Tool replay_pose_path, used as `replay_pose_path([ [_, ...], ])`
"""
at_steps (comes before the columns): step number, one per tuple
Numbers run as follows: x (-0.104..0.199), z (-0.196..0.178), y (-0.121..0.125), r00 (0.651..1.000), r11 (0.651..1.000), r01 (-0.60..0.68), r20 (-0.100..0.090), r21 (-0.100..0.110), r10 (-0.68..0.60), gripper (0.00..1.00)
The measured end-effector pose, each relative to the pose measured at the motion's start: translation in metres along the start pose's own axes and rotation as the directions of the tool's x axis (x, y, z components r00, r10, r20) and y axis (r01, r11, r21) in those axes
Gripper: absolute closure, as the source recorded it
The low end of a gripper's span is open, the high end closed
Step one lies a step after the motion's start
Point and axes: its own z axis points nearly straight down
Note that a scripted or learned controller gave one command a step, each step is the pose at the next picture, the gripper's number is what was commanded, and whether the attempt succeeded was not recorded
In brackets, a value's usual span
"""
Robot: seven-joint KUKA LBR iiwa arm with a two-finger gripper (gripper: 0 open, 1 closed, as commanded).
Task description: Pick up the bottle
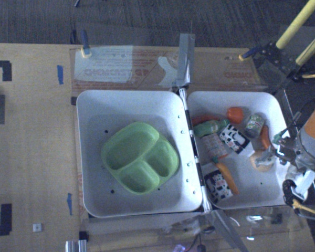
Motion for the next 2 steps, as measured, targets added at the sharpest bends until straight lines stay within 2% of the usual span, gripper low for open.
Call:
replay_pose_path([
  [1, 0.0, -0.01, 0.0, 1.0, 1.0, 0.0, 0.0, -0.002, 0.0, 1.0],
  [2, -0.005, -0.212, 0.009, 1.0, 1.0, 0.014, 0.001, -0.002, -0.014, 1.0],
])
